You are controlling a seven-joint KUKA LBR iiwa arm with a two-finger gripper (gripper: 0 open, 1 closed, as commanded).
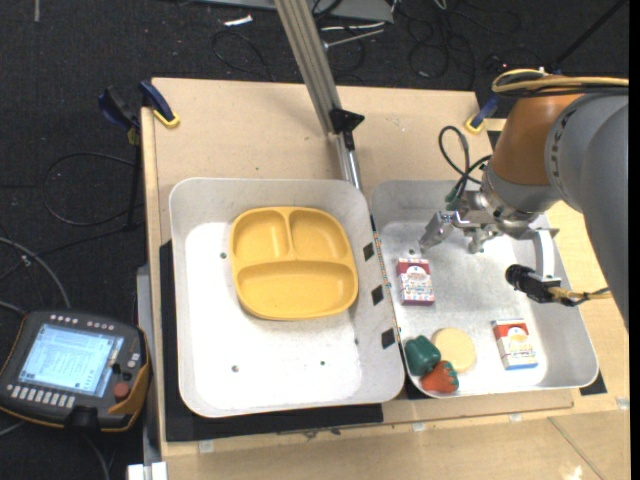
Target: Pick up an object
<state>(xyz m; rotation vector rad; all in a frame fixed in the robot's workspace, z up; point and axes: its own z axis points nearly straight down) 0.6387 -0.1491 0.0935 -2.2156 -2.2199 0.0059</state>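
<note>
- While I am hanging my pincer over the upper part of the right bin, its fingers are standing apart with nothing between them — so no object is picked yet.
- I am judging the likeliest target to be the small red-and-white box, which is lying flat just below and to the left of my fingertips; if I am dropping straight down from here, I am risking closing on bare bin floor beside it.
- That box is lying low and flat, so my fingers may be sliding over its top or pushing it along rather than gripping its sides.
- It is also sitting near the wall between the bins — a nudge could be shoving it against that wall, where one finger has no room.
- A second small box is lying well apart toward the lower right, and a green piece, a red piece and a pale round disc are crowding together at the bottom; reaching there, I am risking catching two things at once or scattering them.
- The yellow divided plate is resting in the left bin, far from my pincer and too broad for an easy grip.
- A black cable fitting is dangling beside my wrist and could be snagging on the bin rim.
</note>
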